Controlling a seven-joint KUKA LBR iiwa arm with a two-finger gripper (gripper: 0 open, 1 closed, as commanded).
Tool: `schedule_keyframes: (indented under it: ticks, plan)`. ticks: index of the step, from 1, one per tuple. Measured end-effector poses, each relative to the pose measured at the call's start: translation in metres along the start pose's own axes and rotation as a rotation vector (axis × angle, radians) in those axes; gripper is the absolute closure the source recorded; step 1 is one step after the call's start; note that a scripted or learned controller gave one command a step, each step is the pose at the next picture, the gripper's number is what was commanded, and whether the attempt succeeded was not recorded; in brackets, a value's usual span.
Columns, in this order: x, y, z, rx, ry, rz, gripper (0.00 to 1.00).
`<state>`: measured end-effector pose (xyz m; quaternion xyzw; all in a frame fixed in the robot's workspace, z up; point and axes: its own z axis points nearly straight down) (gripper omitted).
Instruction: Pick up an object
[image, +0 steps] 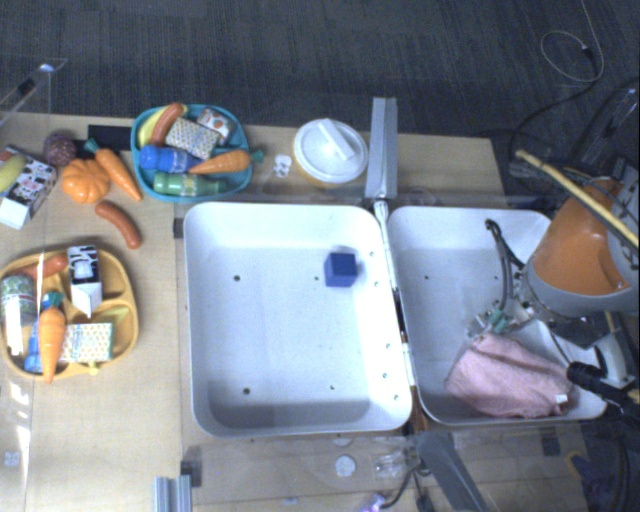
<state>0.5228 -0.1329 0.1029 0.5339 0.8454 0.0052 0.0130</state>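
I see the tabletop (150, 440) carrying two shallow white bins side by side. The left bin (260, 400) sits near the middle of the tabletop, the right bin (440, 250) toward its right edge. The arm (580, 260), grey with an orange band, reaches into the right bin from the right edge.

In the right bin, close to the front right corner of the tabletop, lies a pink cloth (510, 378), crumpled and flat against the bin floor. The end effector (497, 322) stands just above the back edge of the cloth, perhaps touching it; I cannot tell if it is wide or narrow, and I see nothing held in it.

I judge the cloth as light and soft. It will fold and sag when lifted, so a pinch on a raised wrinkle near its middle seems better than on a thin edge, which may slip out.

In the left bin, toward its back right corner, stands a small blue cube (341, 268), well apart from the cloth. It looks stiff and light, with flat sides good for a grip on two opposite faces.

Along the left and back edges of the tabletop are a yellow tray (125, 320), a blue bowl (150, 185) of toy food and a white lid (331, 148).
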Motion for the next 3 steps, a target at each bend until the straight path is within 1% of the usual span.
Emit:
schedule_keyframes:
  ticks: [1, 2, 3]
  plan:
    - [0.0, 0.0, 0.0, 0.0, 0.0, 0.0, 0.0]
    - [0.003, -0.01, 0.012, 0.009, 0.008, -0.045, 0.0]
    - [0.002, -0.006, 0.0, 0.001, 0.0, -0.048, 1.0]
